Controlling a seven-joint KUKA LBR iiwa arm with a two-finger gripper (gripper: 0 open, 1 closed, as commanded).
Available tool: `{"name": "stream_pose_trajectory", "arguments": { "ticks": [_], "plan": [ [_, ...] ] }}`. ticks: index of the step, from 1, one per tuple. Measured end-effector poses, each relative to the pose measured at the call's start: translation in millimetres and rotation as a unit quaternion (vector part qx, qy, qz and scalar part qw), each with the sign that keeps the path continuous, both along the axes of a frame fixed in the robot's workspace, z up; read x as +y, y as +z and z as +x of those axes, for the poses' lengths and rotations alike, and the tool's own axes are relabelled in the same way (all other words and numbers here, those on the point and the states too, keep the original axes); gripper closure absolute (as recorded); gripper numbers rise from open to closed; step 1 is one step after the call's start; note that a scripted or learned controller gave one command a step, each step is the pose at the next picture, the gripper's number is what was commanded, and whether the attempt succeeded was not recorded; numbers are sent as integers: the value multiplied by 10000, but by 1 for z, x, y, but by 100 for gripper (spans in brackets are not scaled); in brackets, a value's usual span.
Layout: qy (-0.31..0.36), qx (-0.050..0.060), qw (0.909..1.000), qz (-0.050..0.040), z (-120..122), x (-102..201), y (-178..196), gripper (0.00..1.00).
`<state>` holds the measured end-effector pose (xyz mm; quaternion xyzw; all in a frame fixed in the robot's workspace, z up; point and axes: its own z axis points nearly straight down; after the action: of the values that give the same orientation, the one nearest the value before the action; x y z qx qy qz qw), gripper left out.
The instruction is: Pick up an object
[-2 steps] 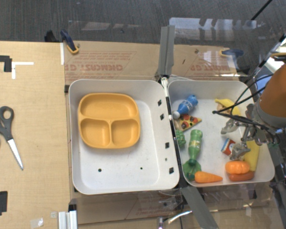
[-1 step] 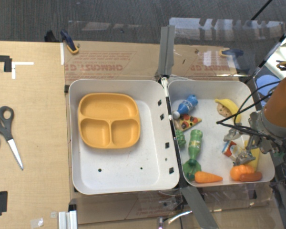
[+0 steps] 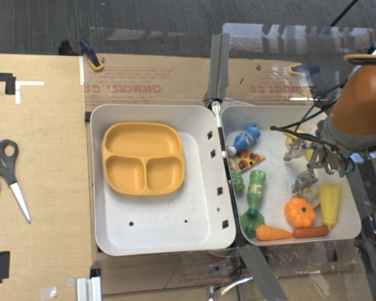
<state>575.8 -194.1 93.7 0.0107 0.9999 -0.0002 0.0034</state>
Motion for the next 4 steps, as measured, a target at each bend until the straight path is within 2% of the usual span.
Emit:
{"name": "stream_pose_trajectory", "arguments": {
  "ticks": [1,2,3,4],
  "plan": [
    [260,17,9997,-2,-63,0,-1,0],
    [328,-75,9994,-26,-75,4,3,0],
    [637,0,9980,0,26,43,0,0],
    [322,20,9995,0,-64,-28,-1,0]
  ]
}}
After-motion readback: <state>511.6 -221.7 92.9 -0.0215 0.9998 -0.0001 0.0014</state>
